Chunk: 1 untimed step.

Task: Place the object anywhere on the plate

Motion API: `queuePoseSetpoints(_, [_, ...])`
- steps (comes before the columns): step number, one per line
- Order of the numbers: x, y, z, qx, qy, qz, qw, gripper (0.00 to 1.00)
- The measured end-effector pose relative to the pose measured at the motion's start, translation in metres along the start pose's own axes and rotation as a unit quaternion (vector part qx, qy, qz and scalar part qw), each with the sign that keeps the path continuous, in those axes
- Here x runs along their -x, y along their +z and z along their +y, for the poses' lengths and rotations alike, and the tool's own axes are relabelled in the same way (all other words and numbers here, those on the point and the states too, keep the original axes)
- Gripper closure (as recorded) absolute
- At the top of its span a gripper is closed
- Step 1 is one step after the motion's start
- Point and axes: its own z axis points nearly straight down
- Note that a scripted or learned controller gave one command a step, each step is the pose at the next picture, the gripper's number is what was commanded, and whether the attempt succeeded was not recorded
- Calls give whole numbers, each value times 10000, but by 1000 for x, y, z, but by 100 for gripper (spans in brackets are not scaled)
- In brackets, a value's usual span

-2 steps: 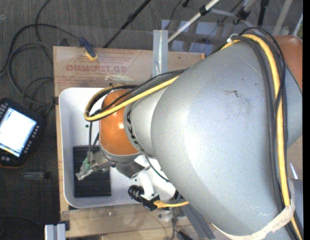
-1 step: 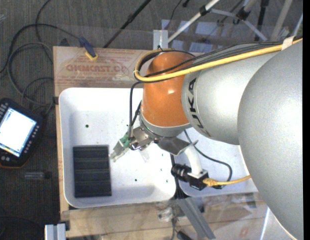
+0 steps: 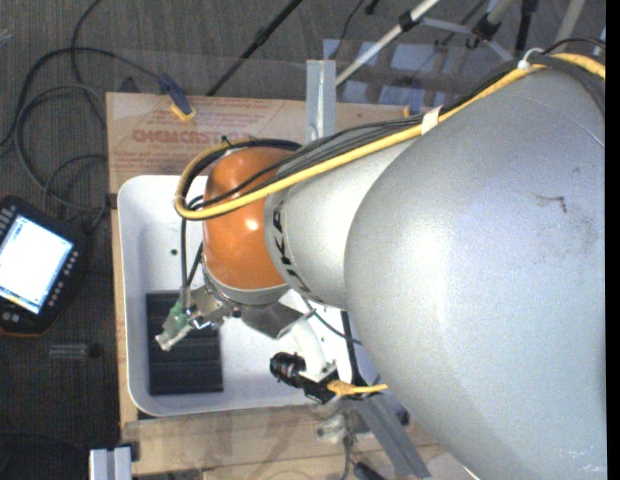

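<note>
A dark, ribbed rectangular plate (image 3: pixel 186 366) lies flat in the front left corner of the left white bin (image 3: pixel 133 268). My gripper (image 3: pixel 174 330) hangs over the plate's upper left part, pointing down and to the left. A small green and white piece shows at the gripper's tip; I cannot tell whether it is a held object or part of the gripper. The orange wrist band (image 3: pixel 238 233) and the thick grey arm (image 3: pixel 460 268) hide the rest of the left bin and all of the right one.
A lit teach pendant (image 3: pixel 28 266) lies on the floor to the left of the bench. Cables run over the dark carpet at the top. Brown cardboard (image 3: pixel 230 128) lies behind the bin. A tiny dark speck (image 3: pixel 175 253) sits on the bin floor.
</note>
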Motion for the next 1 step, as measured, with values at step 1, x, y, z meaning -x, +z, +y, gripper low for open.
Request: queuePoseSetpoints(1, [8, -107, -3, 14, 233, -13, 9997, 0])
